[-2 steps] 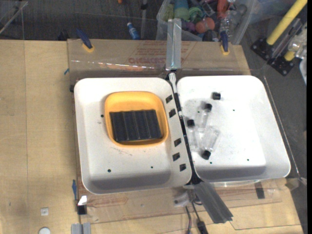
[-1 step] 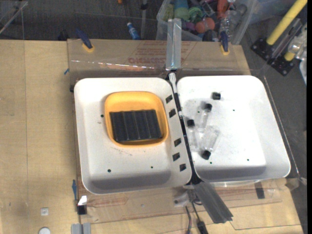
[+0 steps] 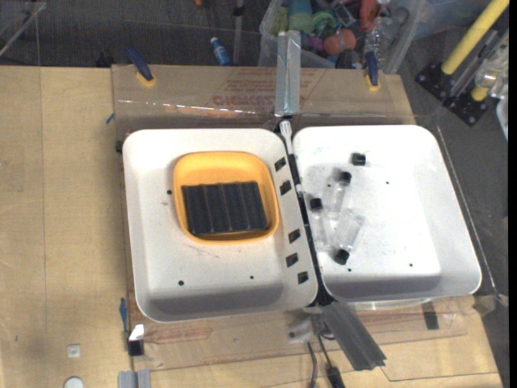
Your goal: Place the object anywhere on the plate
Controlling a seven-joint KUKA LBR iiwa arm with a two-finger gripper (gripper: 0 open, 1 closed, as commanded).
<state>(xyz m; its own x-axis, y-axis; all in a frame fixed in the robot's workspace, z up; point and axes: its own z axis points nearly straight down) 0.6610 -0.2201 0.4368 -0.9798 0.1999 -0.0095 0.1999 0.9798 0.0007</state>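
At the near edge, the pale wooden bench [image 3: 56, 217] carries a grey metal bracket [image 3: 355, 342], set at a slant just below the seam where the 2 bins meet, with dark cables [image 3: 319, 366] beside it.

The left shallow white bin [image 3: 153, 281] holds an orange-yellow plate with rounded corners and a raised rim [image 3: 187, 172], placed towards the bin's far half. A black ribbed rectangular slab [image 3: 224, 207] lies flat on that plate, inside the rim and nearer its front edge, long side running left to right. It has about 5 lengthwise ridges.

The right shallow white bin [image 3: 420, 249] touches the left one along a seam marked by a row of small black tabs [image 3: 289, 212]. In its left half lie several clear plastic tubes with black caps [image 3: 343, 229], clustered close together and hard to count. 1 separate small black piece [image 3: 358, 159] lies just beyond them.

Whether the gripper is open or closed cannot be told.

Beyond the bins, a clear plastic sheet [image 3: 202, 95] lies on the bench, pinned by 2 blue-and-orange clamps [image 3: 144, 71], 1 at each far corner. A grey metal upright [image 3: 287, 75] rises at the seam. Farthest back stand a clear tub of colourful toys [image 3: 339, 10] and a yellow bar [image 3: 481, 23] at the right.
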